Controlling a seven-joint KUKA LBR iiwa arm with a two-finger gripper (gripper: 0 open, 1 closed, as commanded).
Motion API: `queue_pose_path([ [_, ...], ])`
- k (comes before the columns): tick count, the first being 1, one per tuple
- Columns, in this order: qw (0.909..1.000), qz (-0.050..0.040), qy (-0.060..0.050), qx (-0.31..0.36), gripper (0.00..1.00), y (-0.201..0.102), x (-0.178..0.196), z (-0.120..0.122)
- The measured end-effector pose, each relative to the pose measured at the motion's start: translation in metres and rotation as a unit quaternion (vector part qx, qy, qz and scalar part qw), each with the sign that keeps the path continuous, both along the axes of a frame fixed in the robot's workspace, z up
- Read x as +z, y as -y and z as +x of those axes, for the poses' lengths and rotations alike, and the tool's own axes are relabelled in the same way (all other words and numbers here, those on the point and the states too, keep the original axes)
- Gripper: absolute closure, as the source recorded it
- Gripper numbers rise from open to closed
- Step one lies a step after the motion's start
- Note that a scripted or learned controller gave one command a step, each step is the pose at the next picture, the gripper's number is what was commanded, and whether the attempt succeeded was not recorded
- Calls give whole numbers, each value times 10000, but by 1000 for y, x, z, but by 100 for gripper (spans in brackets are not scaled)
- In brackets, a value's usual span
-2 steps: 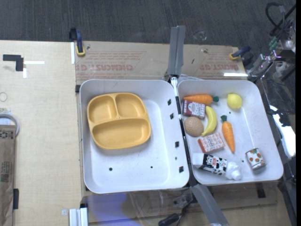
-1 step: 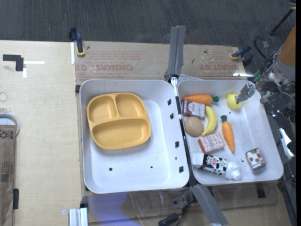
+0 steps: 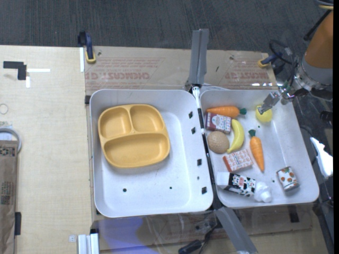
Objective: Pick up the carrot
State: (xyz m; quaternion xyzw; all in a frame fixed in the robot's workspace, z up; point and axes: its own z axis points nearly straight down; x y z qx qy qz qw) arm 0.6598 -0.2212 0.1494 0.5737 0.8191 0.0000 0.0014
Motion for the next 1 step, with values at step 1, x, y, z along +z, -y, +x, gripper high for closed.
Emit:
queue_pose_path([
  [1, 9611, 4, -4, 2761, 0, -36, -57, -63],
])
